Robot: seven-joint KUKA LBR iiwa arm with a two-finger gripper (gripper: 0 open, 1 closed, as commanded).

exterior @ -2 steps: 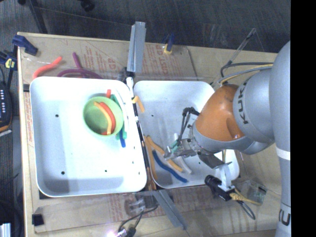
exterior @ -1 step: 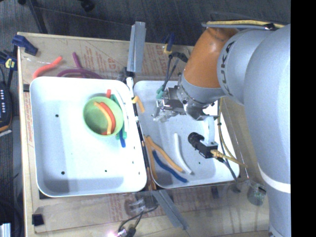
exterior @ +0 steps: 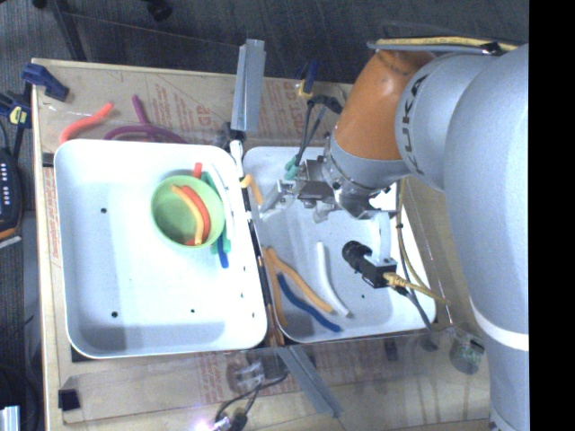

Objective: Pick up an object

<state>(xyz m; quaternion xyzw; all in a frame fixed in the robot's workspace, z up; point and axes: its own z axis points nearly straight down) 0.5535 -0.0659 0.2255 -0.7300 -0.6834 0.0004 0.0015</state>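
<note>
Camera view puts your gripper [exterior: 274, 197] low over the right-hand shallow white plastic bin [exterior: 373, 326], near its upper left corner. Whether the claw is spread or pressed together, you cannot tell from here. This looks like the reach-and-descend step; nothing is visibly pinched. Candidates lie below the claw: a blue curved plastic strip [exterior: 305, 302], an orange curved strip [exterior: 296, 279] touching it, and a white curved strip [exterior: 328, 281] beside them. Next you need to centre over one piece.
</note>
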